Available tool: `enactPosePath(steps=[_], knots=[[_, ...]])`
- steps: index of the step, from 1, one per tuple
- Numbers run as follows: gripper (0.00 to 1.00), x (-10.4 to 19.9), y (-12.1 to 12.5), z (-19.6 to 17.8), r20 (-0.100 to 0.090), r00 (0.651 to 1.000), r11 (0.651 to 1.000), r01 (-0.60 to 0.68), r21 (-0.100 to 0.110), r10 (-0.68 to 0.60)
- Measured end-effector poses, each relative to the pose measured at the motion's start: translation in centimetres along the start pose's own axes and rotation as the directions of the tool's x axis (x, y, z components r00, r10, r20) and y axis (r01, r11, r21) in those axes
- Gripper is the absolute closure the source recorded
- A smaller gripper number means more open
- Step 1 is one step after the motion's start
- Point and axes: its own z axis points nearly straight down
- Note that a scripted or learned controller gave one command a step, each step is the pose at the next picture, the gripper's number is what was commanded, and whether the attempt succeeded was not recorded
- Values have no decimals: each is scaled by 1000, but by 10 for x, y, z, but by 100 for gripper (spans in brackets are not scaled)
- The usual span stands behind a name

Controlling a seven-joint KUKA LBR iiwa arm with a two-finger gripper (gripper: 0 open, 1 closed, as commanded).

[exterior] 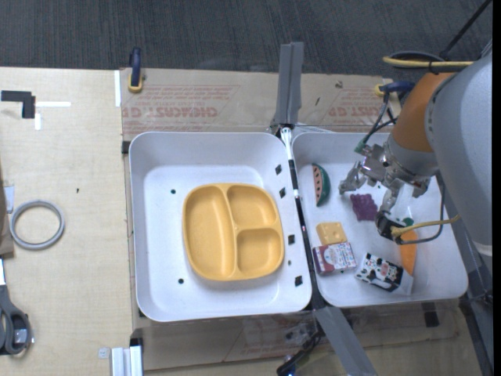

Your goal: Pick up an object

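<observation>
1. Overhead, the camera view looks down on a pale wooden desk with two white bins side by side: the left bin carries a yellow divided plate, and the right bin carries the small objects.
2. Writing: a brown cardboard sheet behind the bins bears red print that runs upside down and is too faint to read with certainty. The dark red snack packet and the black-and-white box carry printing too small to read.
3. Objects in the right bin: a watermelon slice toy lies near the bin's left wall, its long axis running up and down the picture. A purple block lies mid-bin, tilted slightly. A yellow cheese-like square sits just above the snack packet, touching it. An orange wedge lies just beside the box, pointing toward the near rim.
4. The pincer hangs over the right bin, beneath the orange band of the grey arm. Its metal fingers look spread apart, with nothing between them. It is just above and beside the purple block; I cannot tell whether they touch.
5. On the desk to the left lie a grey tape ring and scissors.
</observation>
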Motion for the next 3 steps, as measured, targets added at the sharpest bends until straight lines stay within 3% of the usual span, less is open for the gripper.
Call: enactPosePath(steps=[1,2,3], knots=[[0,0,0,0,0,1000,1000,0,0,0],[0,-33,-45,0,1,971,971,-238,2,238],[0,18,-102,-99,0,902,902,-431,1,431]])
